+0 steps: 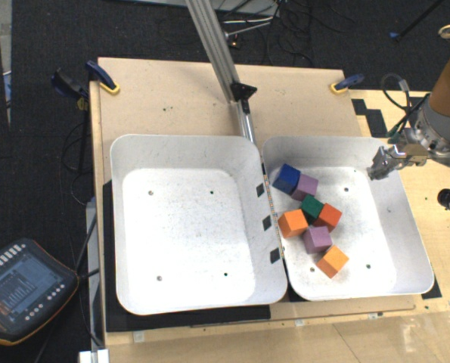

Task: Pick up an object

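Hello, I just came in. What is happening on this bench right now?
A grey robot arm reaches in from the right, and its tool hangs over the upper right part of the right bin. It has nothing between its fingers yet. A cluster of small cubes lies in that bin near its left wall: a blue cube, two purple, one green and three orange. The tool stands apart from them. The left bin sits beside it.

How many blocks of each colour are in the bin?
Blue block: 1
Purple blocks: 2
Green block: 1
Orange blocks: 3
Total: 7, all in the right bin.
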Robot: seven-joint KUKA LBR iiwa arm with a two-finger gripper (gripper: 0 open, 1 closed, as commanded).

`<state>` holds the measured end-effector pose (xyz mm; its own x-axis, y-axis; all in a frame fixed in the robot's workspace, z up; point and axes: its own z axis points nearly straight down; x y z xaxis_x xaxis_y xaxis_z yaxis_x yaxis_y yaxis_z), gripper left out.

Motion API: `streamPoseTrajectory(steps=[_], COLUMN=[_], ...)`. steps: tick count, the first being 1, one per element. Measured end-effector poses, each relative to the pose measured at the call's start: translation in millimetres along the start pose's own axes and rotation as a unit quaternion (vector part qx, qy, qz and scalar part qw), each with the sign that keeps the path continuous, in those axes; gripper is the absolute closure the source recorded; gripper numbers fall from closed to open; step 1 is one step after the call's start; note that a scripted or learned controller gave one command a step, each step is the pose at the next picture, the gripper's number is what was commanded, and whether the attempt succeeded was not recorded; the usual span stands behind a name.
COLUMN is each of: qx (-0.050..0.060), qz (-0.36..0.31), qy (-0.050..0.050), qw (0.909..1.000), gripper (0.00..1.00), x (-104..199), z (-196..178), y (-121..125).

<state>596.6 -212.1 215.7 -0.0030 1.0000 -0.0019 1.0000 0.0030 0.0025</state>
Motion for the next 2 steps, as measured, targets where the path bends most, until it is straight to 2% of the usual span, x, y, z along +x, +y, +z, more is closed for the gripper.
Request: streamPoseTrajectory(steps=[2], qx=[0.000], qz=[-0.002], qy=[0.002], qw=[1.0000], gripper=[1.00], x=[104], z=[3], y=[28])
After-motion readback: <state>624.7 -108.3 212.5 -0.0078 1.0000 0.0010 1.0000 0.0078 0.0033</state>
